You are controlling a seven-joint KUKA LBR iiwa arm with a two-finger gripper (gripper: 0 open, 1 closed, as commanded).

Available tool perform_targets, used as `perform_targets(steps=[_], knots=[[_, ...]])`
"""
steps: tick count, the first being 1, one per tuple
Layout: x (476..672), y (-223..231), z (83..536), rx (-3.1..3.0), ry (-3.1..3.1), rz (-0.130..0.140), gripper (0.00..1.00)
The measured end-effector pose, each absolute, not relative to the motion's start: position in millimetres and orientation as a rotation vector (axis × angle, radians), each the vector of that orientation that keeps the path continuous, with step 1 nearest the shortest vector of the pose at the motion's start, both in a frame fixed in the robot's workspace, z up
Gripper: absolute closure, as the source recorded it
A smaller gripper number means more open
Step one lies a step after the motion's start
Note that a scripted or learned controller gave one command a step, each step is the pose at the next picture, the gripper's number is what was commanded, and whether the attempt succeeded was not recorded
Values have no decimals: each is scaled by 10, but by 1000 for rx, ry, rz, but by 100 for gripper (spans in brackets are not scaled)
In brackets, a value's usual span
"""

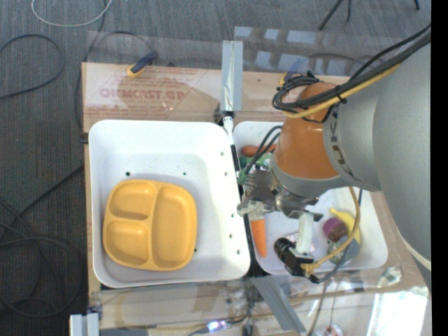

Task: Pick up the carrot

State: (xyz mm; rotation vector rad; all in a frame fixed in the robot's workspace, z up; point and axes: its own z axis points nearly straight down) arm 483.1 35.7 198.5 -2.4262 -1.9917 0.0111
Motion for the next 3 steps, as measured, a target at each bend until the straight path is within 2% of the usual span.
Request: perform_targets(steps=[1,2,3], knots=[[4832,1215,2102,-2850,-1325,13,100],[4837,1846,2316,-2994,-970,11,100],[4839,1844,2377,-2996,-980,22,100]])
